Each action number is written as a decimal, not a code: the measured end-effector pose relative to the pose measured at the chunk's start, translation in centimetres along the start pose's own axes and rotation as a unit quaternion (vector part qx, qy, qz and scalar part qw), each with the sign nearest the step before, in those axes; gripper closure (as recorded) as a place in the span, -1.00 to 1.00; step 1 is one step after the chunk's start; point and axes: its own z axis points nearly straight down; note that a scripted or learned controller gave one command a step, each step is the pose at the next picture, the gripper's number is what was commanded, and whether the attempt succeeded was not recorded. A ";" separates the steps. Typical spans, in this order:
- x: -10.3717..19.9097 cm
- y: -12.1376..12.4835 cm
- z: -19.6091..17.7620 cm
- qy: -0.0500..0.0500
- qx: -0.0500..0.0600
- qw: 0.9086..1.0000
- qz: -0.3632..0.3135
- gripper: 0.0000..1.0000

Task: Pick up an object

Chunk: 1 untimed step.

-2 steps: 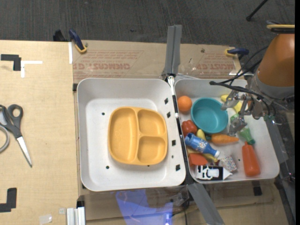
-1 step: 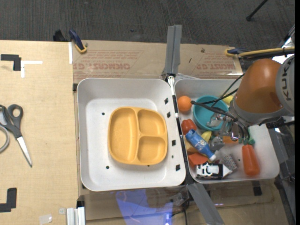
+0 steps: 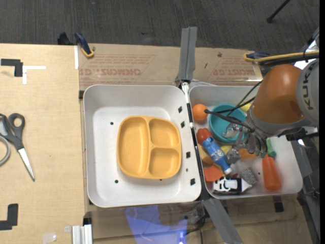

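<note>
The right bin (image 3: pixel 292 187) holds a pile of small objects: an orange ball (image 3: pixel 199 111), a teal bowl (image 3: pixel 225 121), a blue bottle (image 3: pixel 215 152), a red piece (image 3: pixel 203 134), an orange carrot-shaped toy (image 3: pixel 271 173) and a black-and-white toy car (image 3: pixel 231 185). My gripper (image 3: pixel 240 144) hangs low over the middle of this bin, just below the teal bowl and to the right of the blue bottle. The arm's orange band and wrist hide the bin's back right part. Nothing can be seen held.
The left bin (image 3: pixel 96 151) holds a yellow divided plate (image 3: pixel 149 147). Scissors (image 3: pixel 18 136) lie on the bench at the far left. A grey bar (image 3: pixel 187 55) rises from the back where the two bins meet.
</note>
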 end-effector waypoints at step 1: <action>0.7 1.1 0.0 -0.001 0.002 1.000 0.028 -1.00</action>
